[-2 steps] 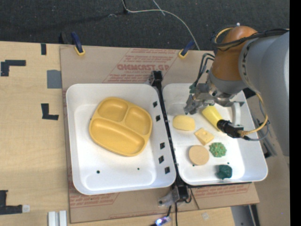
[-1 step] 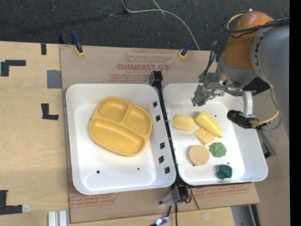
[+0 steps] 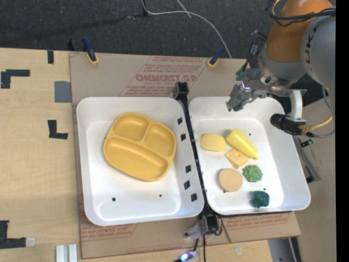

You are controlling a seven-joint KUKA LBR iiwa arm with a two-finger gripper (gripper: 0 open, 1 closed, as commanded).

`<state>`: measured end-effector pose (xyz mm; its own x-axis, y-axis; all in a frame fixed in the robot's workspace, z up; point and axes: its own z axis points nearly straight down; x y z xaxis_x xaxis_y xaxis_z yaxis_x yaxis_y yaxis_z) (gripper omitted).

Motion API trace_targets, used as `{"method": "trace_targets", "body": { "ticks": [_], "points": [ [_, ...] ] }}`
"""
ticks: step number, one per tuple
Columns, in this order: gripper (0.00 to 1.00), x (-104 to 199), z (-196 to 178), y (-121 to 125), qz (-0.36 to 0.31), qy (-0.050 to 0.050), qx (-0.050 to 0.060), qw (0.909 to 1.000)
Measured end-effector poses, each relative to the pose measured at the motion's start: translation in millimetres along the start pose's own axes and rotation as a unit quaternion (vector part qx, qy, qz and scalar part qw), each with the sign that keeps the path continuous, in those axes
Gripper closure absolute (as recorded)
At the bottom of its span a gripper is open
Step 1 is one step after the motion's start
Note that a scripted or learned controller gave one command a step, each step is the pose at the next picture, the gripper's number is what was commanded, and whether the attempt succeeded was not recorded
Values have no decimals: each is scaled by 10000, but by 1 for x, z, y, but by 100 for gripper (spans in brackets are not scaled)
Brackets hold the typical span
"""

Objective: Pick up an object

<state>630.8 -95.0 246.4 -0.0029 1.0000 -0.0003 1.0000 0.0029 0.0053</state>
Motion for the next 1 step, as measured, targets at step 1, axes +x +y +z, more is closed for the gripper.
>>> {"method": "trace_targets", "body": {
  "ticks": [1],
  "points": [
    [100, 0, -33, 1, 6, 0, 12, 10000]
  ]
}}
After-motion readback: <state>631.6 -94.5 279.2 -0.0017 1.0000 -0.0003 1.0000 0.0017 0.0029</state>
